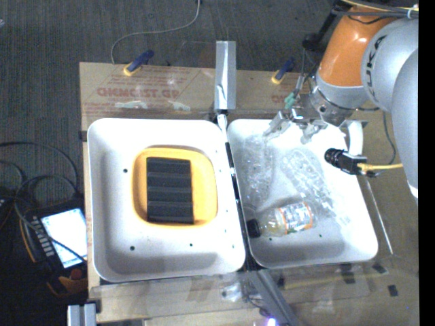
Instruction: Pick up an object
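Scene: You had two shallow white bins side by side on the bench, the left bin and the right bin, seen from above at a slant.

Arm: The grey arm with its orange band reached in from the right, over the far edge of the right bin.

Left bin: A yellow, rounded-square tray with a black ribbed insert lay flat at the middle.

Right bin: A small clear plastic bottle with a black cap and a printed label lay on its side near the near-left corner, cap pointing left. Crumpled clear plastic wrap spread across the bin's far and middle parts, reaching to just beside the bottle.

Likely target: The bottle read as your best candidate, a judgement and not a fact.

Handling: It looked light, fairly stiff and smooth, so likely to roll or slip under a poor pinch. The labelled middle, taken across its width, seemed the surest hold. The wrap looked flimsy, soft and hard to seize cleanly.

Claw: The two-finger gripper hung over the far-left part of the right bin, its pale fingers spread well apart and pointing down-left.

Hold: Nothing sat between the fingers. Whether their tips touched the wrap below could not be told.

Gap: The claw stood well apart from the bottle, which lay nearer in the bin.
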Robot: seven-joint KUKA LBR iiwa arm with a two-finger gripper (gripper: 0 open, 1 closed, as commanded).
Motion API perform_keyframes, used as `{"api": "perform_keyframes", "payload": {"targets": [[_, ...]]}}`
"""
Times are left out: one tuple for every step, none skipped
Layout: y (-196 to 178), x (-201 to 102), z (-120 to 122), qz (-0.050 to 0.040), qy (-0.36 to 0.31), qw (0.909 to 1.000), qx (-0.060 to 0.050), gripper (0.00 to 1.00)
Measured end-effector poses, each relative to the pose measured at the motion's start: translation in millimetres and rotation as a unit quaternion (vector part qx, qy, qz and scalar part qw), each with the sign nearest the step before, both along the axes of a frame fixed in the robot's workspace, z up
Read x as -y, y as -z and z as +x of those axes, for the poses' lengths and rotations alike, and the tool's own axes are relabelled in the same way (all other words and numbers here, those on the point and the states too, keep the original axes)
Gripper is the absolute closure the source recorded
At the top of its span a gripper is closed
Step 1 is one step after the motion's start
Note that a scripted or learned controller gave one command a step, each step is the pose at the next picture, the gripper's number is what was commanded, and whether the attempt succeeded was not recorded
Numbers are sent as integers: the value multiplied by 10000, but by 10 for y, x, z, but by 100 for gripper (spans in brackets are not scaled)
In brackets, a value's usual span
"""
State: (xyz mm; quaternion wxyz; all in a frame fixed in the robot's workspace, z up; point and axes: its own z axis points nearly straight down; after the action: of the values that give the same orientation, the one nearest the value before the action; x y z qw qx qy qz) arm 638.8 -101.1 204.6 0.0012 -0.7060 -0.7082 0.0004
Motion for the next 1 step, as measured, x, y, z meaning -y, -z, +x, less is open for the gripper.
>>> {"api": "perform_keyframes", "payload": {"targets": [[35, 631, -376, -9, 322, 9995, 3, 0]]}}
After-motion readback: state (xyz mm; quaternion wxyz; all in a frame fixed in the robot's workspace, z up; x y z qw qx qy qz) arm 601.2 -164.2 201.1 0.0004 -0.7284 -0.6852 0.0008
